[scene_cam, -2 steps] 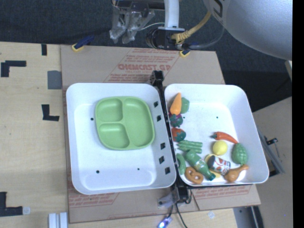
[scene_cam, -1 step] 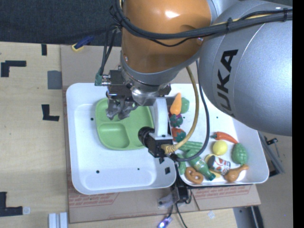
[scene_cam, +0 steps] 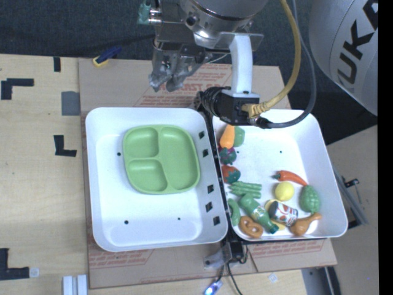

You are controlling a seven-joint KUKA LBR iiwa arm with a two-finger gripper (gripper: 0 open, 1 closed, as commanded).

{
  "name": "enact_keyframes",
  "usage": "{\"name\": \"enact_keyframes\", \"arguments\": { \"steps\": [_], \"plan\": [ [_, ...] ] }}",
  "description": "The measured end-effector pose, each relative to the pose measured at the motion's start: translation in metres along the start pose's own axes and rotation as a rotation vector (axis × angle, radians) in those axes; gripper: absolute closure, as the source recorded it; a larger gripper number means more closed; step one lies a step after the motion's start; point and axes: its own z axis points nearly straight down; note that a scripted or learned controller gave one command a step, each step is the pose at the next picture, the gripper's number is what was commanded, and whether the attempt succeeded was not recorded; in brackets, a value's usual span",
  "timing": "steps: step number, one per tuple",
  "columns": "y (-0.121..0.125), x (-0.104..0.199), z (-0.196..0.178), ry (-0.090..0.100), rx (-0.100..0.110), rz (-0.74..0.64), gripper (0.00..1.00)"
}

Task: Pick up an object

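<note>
My claw (scene_cam: pixel 171 72) hangs above the tabletop (scene_cam: pixel 37 165) behind the left bin (scene_cam: pixel 104 226); I cannot tell its state. The toy foods (scene_cam: pixel 270 208) lie in the right bin (scene_cam: pixel 325 158).

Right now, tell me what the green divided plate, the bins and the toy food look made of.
Green divided plate: likely moulded plastic, matte, with soft rounded compartment ridges. Left bin and right bin: white, smooth, probably plastic, with a faint sheen on the rims. Toy food, such as the yellow lemon: seemingly plastic, in uniform bright colours with slight gloss.
</note>
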Motion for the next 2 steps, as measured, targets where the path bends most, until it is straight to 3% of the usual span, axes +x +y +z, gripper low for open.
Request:
{"name": "enact_keyframes", "arguments": {
  "steps": [1, 2],
  "plan": [
    [0.053, -0.001, 0.048, -0.01, 0.019, 0.004, 1.0],
    [-0.026, -0.008, 0.129, -0.011, 0.027, 0.0, 1.0]
  ]
}}
